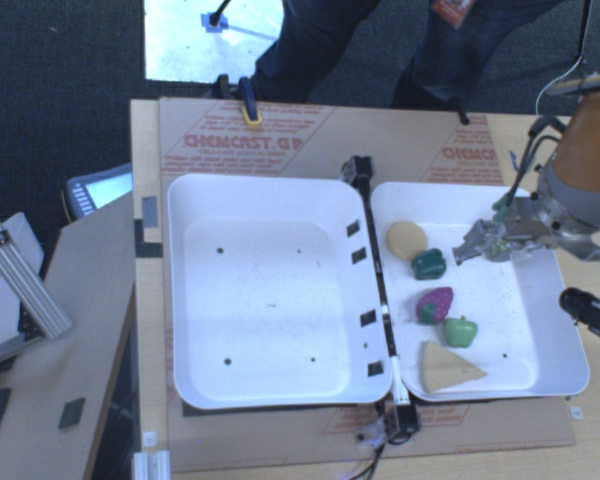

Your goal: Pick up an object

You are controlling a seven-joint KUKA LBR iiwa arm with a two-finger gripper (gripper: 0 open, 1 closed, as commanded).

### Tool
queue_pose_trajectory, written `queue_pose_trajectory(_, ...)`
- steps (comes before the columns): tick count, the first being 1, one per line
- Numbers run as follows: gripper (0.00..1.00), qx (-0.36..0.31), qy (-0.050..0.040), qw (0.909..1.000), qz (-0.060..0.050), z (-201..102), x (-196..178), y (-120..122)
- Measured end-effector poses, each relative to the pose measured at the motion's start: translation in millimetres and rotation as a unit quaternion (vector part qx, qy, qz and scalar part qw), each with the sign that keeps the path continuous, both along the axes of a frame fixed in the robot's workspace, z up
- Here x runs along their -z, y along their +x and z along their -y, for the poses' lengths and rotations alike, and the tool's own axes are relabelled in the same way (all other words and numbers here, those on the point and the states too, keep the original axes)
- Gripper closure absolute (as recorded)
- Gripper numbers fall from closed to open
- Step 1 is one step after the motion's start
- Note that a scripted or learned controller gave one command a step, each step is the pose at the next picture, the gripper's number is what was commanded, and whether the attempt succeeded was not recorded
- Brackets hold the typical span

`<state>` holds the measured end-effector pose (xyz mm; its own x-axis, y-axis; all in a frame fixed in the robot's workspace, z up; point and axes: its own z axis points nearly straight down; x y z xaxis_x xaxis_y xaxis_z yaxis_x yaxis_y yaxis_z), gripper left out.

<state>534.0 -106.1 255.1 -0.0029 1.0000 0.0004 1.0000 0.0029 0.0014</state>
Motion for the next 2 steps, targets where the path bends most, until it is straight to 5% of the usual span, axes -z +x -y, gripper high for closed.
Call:
queue_pose_trajectory(1, 0.00, 0.002, -0.0045, 0.9999, 0.011, 51.9, -169.3, 42.4)
queue_pose_trajectory(2, 1.00, -0.002, -0.0016, 1.0000, 0.003, 49.0, -170.7, 41.1)
